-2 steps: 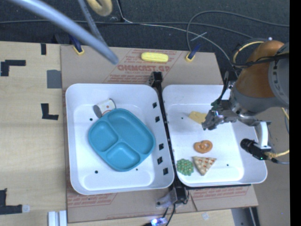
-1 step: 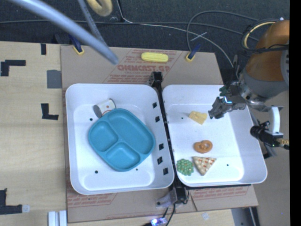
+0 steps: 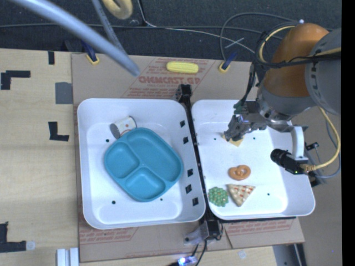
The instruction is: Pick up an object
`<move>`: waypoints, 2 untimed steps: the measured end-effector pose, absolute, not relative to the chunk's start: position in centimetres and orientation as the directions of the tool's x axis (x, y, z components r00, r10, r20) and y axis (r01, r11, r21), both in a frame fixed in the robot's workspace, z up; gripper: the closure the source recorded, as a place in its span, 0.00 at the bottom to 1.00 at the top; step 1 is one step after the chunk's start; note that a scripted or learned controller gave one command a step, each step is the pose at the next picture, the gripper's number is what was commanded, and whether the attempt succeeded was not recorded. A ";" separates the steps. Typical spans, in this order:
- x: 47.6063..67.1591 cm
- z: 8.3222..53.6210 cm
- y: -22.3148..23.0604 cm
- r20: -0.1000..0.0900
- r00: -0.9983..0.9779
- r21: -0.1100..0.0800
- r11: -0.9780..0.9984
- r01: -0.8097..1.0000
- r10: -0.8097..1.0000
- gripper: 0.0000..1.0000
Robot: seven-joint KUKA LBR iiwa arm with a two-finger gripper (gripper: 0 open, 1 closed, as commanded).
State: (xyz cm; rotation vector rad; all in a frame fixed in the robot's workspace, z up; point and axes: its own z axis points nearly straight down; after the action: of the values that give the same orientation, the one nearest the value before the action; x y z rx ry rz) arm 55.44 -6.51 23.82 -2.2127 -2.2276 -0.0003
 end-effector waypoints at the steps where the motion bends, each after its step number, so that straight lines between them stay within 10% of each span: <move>1: 56.3 22.4 -1.6 0.001 -0.006 -0.003 0.006 1.000 1.000 1.00; 2: 58.4 23.0 3.8 0.002 -0.007 0.000 0.007 1.000 1.000 1.00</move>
State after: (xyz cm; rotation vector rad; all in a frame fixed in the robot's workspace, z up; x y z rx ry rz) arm 58.40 3.81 22.96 -2.2128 -2.2284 -0.0016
